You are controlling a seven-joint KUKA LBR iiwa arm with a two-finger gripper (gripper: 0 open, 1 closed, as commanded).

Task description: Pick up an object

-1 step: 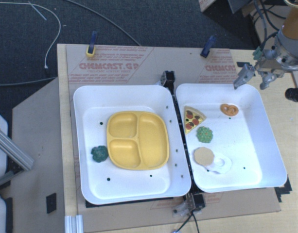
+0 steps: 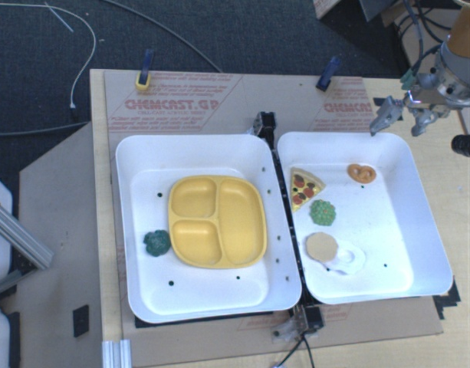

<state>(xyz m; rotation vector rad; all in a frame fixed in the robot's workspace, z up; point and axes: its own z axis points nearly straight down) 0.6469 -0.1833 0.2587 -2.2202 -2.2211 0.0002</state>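
The gripper (image 2: 402, 119) hangs with its two grey fingers (image 2: 385, 117) spread apart and nothing between them, poised above the far right corner of the right bin (image 2: 419, 205), out over the rim rather than down among the objects. Above it the wrist and the lower part of the arm (image 2: 457, 60) lead up toward the right edge of the view. Nearest the fingers inside the right bin lies a small brown pretzel (image 2: 362, 173), well apart from the gripper. Further left, close to the bin's inner wall, sits a pizza slice (image 2: 304, 188), and just below it a green broccoli floret (image 2: 323, 212). Below that lies a round tan cookie (image 2: 322, 247), touching a white piece (image 2: 348, 259) that is hard to tell from the bin floor. The left bin (image 2: 142, 282) holds a yellow divided tray (image 2: 217, 221) in its middle, with a darker green broccoli piece (image 2: 156, 241) just beside the tray's left edge. Both bins rest on a cardboard sheet (image 2: 188, 102) fastened at the back by two blue clamps (image 2: 145, 71).
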